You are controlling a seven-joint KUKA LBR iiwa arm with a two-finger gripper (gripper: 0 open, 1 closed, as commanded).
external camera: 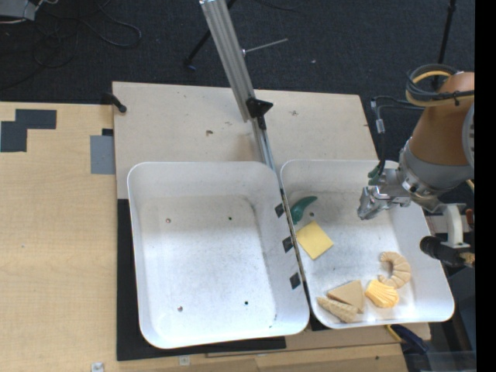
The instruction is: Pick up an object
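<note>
While nothing is lifted yet | our gripper (374, 204) hovers over right bin (353, 178) | fingers' state: we cannot tell | grasp remains

I am watched by one camera, fixed high above the bench and tilted down at a slant, so the far edge of the pale wooden bench top (194, 122) lies toward the top of the frame and the near edge toward the bottom. It stands far enough back to take in both shallow white plastic bins, the left one (155, 178) and the right one (434, 304), side by side. My grey arm with its orange band (442, 134) enters from the frame's right.
</note>
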